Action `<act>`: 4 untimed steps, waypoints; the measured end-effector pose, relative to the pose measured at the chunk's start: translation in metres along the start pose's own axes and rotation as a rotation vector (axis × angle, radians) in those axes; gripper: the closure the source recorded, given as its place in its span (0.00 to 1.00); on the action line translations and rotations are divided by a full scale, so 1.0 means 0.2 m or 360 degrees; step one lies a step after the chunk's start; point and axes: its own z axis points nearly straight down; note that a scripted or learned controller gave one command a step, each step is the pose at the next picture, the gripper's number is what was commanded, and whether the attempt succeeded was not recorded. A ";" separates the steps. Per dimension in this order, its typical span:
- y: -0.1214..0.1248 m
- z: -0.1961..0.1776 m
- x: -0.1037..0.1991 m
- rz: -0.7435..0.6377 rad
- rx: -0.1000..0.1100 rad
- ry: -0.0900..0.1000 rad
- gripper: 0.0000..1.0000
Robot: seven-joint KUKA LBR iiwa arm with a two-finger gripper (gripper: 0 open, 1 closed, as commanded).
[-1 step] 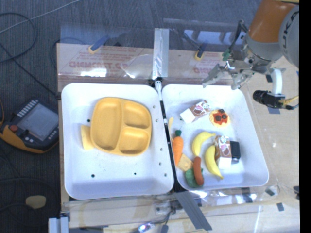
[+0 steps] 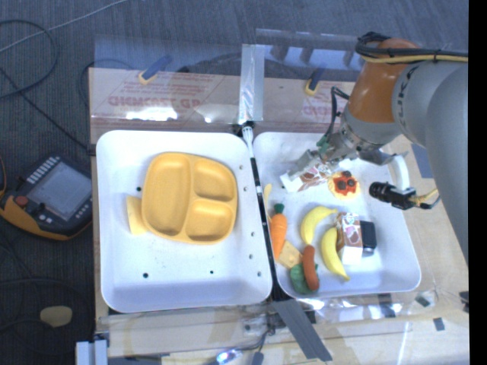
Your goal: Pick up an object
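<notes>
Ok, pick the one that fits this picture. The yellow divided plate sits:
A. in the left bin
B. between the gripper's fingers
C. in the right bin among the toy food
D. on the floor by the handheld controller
A. The yellow divided plate lies flat in the left bin, while the bananas and carrot are in the right bin.

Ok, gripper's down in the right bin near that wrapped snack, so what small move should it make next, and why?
Probably a short descent onto the wrapped snack. The gripper sits low at the back of the right bin, just above and right of the snack, with nothing visibly between its fingers. The bananas and carrot lie farther forward, so the snack looks like the nearest target.
</notes>
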 end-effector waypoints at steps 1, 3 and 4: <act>0.11 0.06 -0.11 0.0092 -0.0029 0.0009 0.00; 0.17 -0.41 0.30 0.0209 0.0004 -0.0001 1.00; 0.16 -0.41 0.30 0.0210 0.0007 0.0000 0.00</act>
